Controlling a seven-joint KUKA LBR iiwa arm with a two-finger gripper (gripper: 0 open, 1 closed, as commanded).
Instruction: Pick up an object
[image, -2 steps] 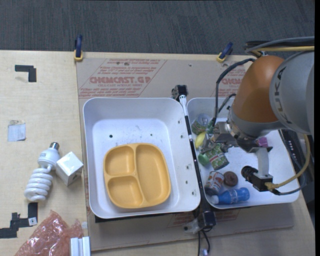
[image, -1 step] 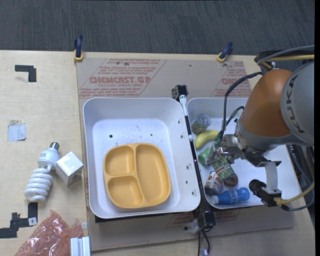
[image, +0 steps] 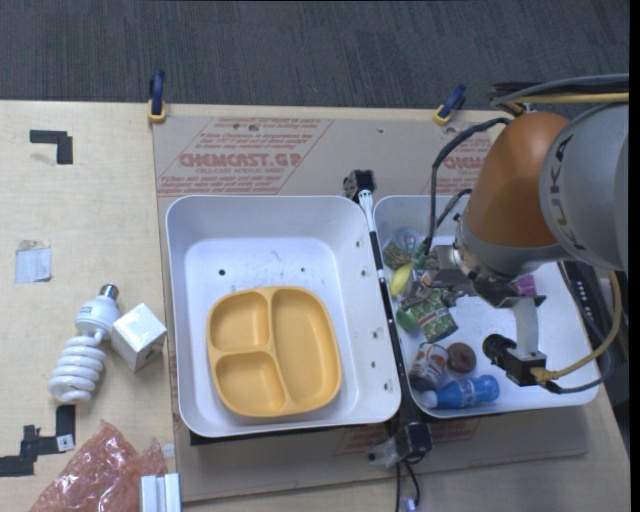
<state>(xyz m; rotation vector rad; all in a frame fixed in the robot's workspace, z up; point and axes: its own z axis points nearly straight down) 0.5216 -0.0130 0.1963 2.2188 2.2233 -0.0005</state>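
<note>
You had the gripper low over the green packet in the right bin, presumably to grasp; I couldn't tell its finger state.

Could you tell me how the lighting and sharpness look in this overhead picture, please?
Camera view: even, soft light with faint shadows; mild sheen on the yellow divided plate and the left bin rim; the spiral bulb reads crisp; the small items under the arm in the right bin are cluttered and hard to resolve.
</note>
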